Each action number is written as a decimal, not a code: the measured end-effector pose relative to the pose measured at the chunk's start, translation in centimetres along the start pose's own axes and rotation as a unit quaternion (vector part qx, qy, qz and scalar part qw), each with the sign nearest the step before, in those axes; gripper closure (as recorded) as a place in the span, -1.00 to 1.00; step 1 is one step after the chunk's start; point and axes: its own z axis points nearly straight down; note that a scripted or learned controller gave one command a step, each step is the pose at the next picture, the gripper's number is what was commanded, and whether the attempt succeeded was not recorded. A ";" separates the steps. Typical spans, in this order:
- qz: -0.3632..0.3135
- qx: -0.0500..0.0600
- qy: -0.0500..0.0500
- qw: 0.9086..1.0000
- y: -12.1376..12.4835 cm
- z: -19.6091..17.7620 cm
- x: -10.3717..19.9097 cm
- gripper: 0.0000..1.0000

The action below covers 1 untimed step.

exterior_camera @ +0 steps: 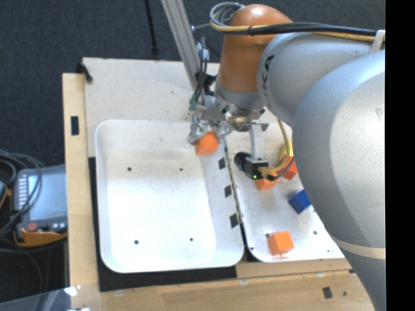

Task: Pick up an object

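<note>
Above the left bin, the hand is clamped on an orange block; lift step underway. Next move requires a steady, secure raise.

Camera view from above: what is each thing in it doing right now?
Pincer: shut on an orange block, above the left bin's far right corner.
Left bin: flat on the bench.
Right bin: holds a blue block and an orange cube, apart.
</note>
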 end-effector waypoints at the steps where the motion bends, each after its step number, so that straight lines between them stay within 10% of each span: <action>1: 0.001 0.001 -0.002 1.000 -0.1 -0.1 -0.4 -1.00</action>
